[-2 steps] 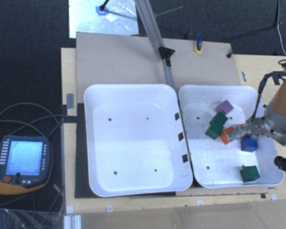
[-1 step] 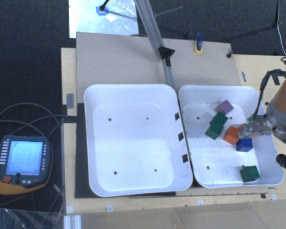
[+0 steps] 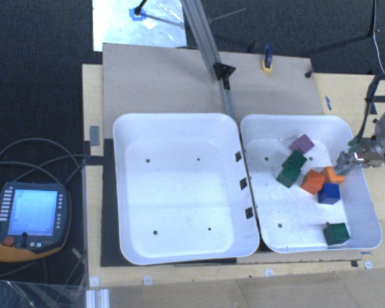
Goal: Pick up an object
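Pale bench (image 3: 167, 76) on dark carpet, bearing two shallow white bins side by side; in the right bin (image 3: 276, 197), a loose cluster of purple block (image 3: 301, 144), two green blocks (image 3: 291, 168) touching, orange block (image 3: 313, 181) and blue block (image 3: 329, 193), plus a lone green block (image 3: 336, 233) apart near the front rim. Reaching in from the right, gripper (image 3: 344, 162) low at the cluster's right edge, just beside a small orange piece (image 3: 337, 172) and near the blue block; released or clenched, impossible to tell. Reads as the approach to a grasp, nothing lifted yet; next calls for settling squarely over one block, closing on it, then raising it clear of its neighbours.
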### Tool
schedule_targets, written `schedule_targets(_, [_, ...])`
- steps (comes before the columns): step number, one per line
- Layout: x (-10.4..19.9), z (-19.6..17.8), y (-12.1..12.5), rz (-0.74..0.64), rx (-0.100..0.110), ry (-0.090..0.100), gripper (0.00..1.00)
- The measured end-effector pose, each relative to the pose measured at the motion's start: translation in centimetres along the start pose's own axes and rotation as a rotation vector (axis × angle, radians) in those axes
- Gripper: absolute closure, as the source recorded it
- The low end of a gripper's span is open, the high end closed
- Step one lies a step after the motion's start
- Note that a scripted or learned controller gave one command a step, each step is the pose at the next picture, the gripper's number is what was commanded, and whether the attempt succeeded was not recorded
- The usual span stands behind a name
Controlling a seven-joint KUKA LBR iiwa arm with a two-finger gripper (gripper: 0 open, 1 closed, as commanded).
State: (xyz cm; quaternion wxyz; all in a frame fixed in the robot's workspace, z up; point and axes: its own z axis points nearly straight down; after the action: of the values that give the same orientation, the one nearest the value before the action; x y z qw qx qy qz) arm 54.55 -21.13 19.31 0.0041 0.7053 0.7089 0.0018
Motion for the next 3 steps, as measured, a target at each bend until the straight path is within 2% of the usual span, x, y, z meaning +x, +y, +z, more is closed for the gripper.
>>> schedule_targets(1, [-0.3, -6.5, 0.2, 0.000, -0.001, -0.001, 1.00])
schedule_targets(2, [-0.3, -11.0, 0.4, 0.000, 0.001, 0.000, 1.00])
schedule_targets(3, [5.4, -11.0, 0.2, -0.005, 0.005, 0.004, 1.00])
